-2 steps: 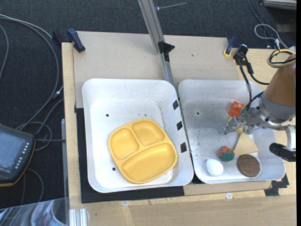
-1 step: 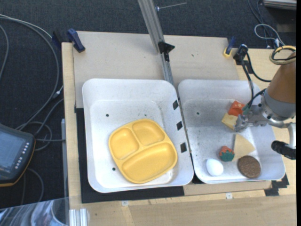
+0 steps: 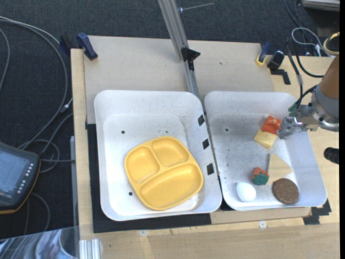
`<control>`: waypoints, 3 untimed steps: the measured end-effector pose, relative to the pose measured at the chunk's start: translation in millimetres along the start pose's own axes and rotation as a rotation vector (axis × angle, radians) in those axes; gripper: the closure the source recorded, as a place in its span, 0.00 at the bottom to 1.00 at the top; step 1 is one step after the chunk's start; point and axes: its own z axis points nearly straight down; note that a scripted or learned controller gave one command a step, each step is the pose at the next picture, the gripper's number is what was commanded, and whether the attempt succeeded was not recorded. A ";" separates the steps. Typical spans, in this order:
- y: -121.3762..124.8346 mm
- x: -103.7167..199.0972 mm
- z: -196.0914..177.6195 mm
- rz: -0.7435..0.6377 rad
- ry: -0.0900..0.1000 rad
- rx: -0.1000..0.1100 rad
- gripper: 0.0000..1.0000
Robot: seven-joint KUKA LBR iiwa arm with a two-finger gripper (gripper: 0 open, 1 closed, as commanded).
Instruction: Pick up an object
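Note:
My gripper reaches in from the right edge of the right bin and sits right beside a small orange-red object. Just below that lies a pale yellow block. Further toward the front are a cream wedge, a small red and green toy, a white egg and a round brown cookie. I see nothing lifted off the bin floor.
The left bin holds a yellow divided plate. A grey metal pole slants across the back between the bins. Clamps sit on the bench's rear corners, and cables run at the far right.

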 end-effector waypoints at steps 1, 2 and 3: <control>1.9 -0.2 -38.9 0.000 0.001 0.002 1.00; -4.9 53.6 -44.9 -0.004 0.006 0.009 1.00; -4.2 105.9 -58.0 -0.005 0.007 0.008 1.00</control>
